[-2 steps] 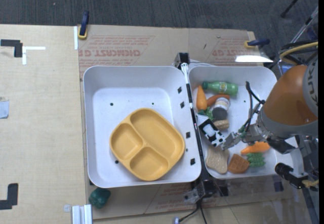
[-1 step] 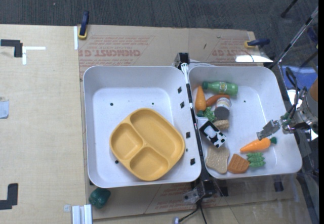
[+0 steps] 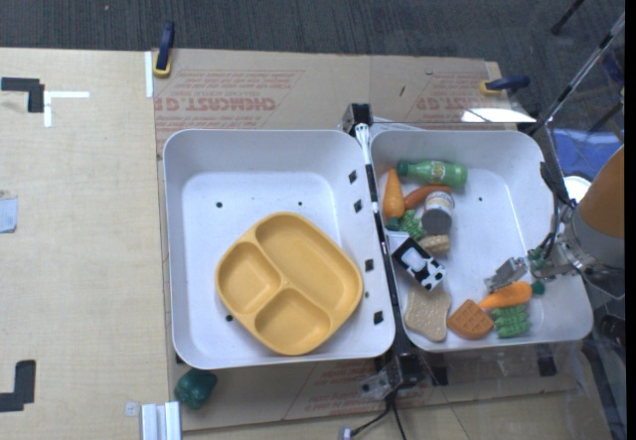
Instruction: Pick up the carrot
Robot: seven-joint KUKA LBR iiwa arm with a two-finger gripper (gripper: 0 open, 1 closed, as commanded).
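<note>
The cardboard sheet bears upside-down red print, not clearly legible.

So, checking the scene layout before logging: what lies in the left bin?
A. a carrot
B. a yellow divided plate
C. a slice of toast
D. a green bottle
B: the yellow divided plate sits alone in the left bin; the food items crowd the right bin.

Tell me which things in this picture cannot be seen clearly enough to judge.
- Pincer, camera view: too small and blurred beside the carrot to tell whether it touches it.
- Arm: cut off by the right edge.
- Green leafy item in the right bin: partly hidden under the second carrot and the can.
- Dark green object below the left bin: too blurred to identify.
</note>
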